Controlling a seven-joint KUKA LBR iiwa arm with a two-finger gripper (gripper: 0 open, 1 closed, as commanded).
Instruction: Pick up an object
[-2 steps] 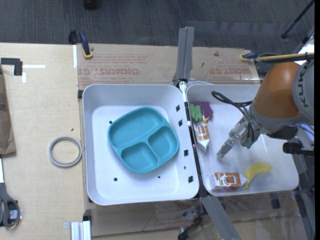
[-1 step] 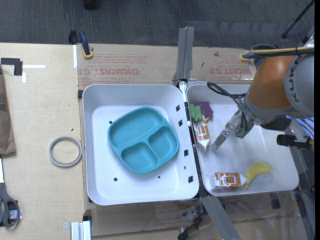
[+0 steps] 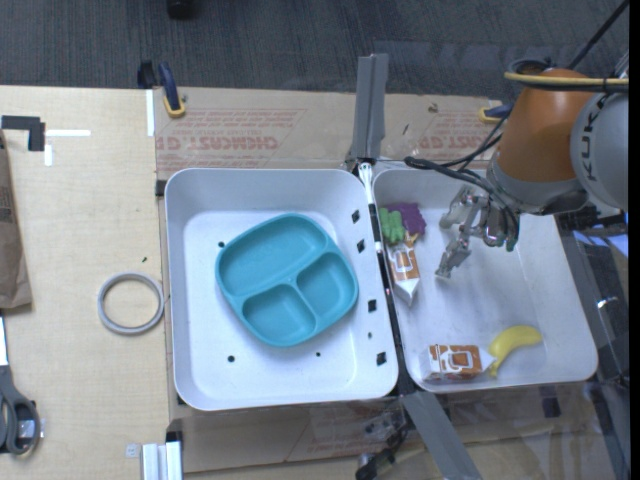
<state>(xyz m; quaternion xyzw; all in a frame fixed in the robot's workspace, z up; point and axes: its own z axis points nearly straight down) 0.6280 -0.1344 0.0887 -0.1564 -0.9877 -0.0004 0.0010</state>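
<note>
I am seeing four loose things lying in the right bin (image 3: 575, 298). A yellow banana (image 3: 513, 346) is lying curved near the front right corner, its tip pointing toward an orange and white carton (image 3: 455, 362) that is resting on its side just beside it, along the front wall. A second small orange and white carton (image 3: 404, 271) is leaning against the left wall, and a purple and green toy (image 3: 402, 222) is sitting just behind it, in the back left corner. A teal divided plate (image 3: 287, 279) is lying flat in the left bin (image 3: 190, 298), turned at a slant.

Divided plate (image 3: 287, 279) in left bin (image 3: 190, 298), banana (image 3: 512, 346) right of carton (image 3: 455, 362) in right bin (image 3: 560, 298)
</note>
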